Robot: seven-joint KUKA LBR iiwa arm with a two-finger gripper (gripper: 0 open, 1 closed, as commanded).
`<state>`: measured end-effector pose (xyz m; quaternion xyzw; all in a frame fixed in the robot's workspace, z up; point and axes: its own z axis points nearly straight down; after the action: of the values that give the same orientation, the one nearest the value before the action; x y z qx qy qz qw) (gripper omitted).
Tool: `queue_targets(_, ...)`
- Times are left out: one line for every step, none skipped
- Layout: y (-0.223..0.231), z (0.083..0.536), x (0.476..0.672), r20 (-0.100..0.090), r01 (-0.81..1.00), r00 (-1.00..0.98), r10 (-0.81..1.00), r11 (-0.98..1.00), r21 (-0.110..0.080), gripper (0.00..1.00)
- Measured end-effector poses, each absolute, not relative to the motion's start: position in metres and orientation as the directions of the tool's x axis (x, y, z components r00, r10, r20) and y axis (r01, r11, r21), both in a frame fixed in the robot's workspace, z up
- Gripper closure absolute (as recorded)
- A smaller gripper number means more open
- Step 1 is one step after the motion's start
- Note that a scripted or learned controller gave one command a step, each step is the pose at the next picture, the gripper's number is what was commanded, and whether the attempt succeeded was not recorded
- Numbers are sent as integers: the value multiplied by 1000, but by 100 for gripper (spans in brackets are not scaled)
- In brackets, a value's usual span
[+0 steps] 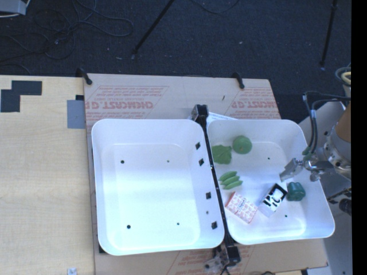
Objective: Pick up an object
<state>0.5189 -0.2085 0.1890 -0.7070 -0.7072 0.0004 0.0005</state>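
The right bin (265, 231) holds several small items. A round green piece (242, 144) and a leafy green piece (221, 153) lie near its far left side, with a green pod (230, 180) below them. A red and white packet (241, 207) and a black and white box (274, 198) rest nearer the front. A dark green lump (296, 191) sits by the right wall. My gripper (301, 169) hangs at the bin's right side, just above the dark green lump and apart from it. The arm reaches in from the right edge.
The left bin (149, 182) stands beside the right one, with a black clip strip (207, 176) along their shared edge. Both rest on a cardboard sheet (143, 99) over a pale wooden bench (40, 182). Cables and stand legs lie on the dark floor behind.
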Motion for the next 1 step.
queue_targets(-128,97,547,-2,1000,-7,1000,7,9,0)
